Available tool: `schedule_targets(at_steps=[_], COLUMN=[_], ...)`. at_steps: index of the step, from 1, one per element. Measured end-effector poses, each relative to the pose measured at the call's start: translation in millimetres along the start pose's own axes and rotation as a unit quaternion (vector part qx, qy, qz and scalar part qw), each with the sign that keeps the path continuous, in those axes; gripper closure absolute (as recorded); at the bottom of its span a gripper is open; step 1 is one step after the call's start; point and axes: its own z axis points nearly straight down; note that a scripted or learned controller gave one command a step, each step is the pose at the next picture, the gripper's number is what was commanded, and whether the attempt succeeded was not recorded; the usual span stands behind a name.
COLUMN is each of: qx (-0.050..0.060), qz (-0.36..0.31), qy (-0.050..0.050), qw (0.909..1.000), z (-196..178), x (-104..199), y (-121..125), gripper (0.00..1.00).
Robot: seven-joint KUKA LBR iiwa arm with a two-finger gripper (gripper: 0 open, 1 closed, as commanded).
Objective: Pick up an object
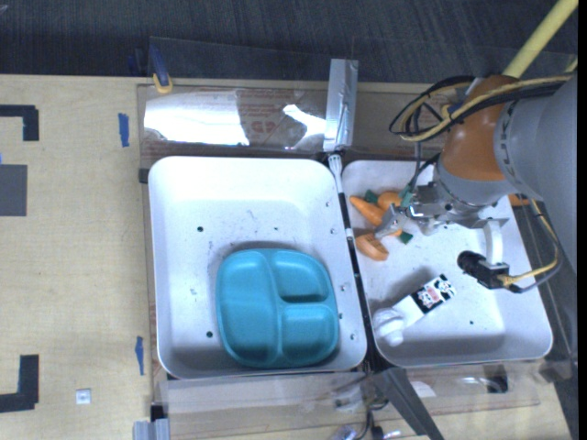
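My gripper (401, 216) is low in the right bin (523, 333), near its back left corner. It sits right among several orange toy carrots: one (366, 208) just to its left, another (391, 197) at its back, a third (372, 247) in front of it near the bin's left wall. Whether any carrot is between its fingers is hidden. A white bottle with a black-and-white cow label (420, 302) lies on its side toward the front of the same bin, apart from the gripper.
A teal divided plate (276, 307) lies in the front half of the left bin (183, 191). The arm's grey body and orange band (477, 145) cover the right bin's back right part. A ridge (348, 246) separates the two bins.
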Motion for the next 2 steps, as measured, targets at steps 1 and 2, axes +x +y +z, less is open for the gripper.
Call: schedule_targets(at_steps=[1, 2], qx=[0.003, -0.001], qz=[0.0, 0.034], qy=[-0.002, 0.001], qw=[1.0, 0.9994], z=[-10, -102], x=[-3, 69], y=[-2, -26], gripper=[1.0, 1.0])
